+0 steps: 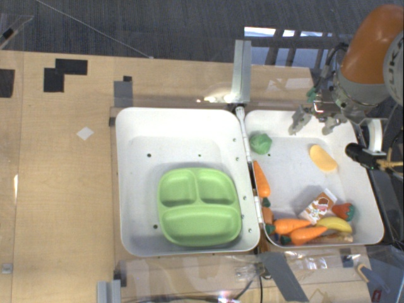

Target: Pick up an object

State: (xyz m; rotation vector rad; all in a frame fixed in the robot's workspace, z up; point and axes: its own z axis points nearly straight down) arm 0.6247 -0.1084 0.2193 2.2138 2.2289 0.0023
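Toys lie scattered in the right bin [372, 226], none of them gripped. The claw [314, 124] is seen over that bin's far edge with its two fingers [297, 122] spread apart and nothing between them. Nearest to it, below and slightly to its right, a yellow piece [323, 158] rests on the bin floor. A green ball [260, 143] sits below and to the claw's left, near the wall shared by the bins. Further below on the same side, a carrot [261, 180] is laid along that wall. Well below the claw, at the bin's near edge, the rest is heaped together: two more carrots [300, 230], a banana [334, 225] and a small printed packet [317, 208], touching one another. Far to the claw's lower left, a green tray [199, 206] with three compartments is set in the left bin [136, 169]. Above the claw, the arm's orange band [372, 46] is visible.
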